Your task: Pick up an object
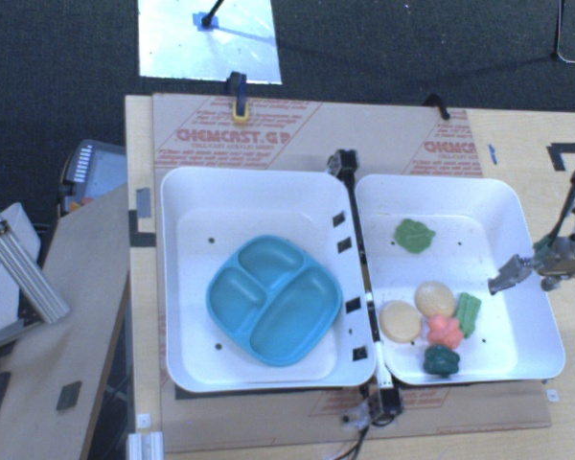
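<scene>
Hovering at the right bin's [517, 218] right edge, gripper [503, 281] finger state can't be read, nothing visibly held; toy food cluster [439, 322] sits near that bin's front edge, green piece [414, 235] toward its back, blue divided plate [274, 299] in left bin [187, 199].

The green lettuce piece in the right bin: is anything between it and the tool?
Nothing visible. The tool is at the bin's right side, and bare bin floor lies between it and the lettuce piece.
</scene>
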{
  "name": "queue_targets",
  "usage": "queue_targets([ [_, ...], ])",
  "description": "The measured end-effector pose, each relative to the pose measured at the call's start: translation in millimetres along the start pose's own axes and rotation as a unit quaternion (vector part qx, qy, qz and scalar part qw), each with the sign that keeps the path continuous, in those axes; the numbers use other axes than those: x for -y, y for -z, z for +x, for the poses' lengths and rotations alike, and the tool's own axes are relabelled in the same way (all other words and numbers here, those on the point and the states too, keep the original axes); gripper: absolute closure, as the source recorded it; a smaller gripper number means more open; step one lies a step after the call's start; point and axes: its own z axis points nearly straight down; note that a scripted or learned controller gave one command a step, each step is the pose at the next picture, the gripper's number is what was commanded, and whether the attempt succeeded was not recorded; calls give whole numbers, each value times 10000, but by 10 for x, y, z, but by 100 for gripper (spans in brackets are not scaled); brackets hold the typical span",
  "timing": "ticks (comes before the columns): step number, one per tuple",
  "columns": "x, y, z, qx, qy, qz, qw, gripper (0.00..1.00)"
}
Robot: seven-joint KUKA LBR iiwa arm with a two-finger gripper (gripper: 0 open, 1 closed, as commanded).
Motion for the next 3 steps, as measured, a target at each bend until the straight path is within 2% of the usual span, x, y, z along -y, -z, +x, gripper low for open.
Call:
queue_targets([
  [1, -29, 65, 9, 15, 24, -60, 10000, 0],
  [3, -154, -948, -31, 8, 17, -48, 10000, 0],
])
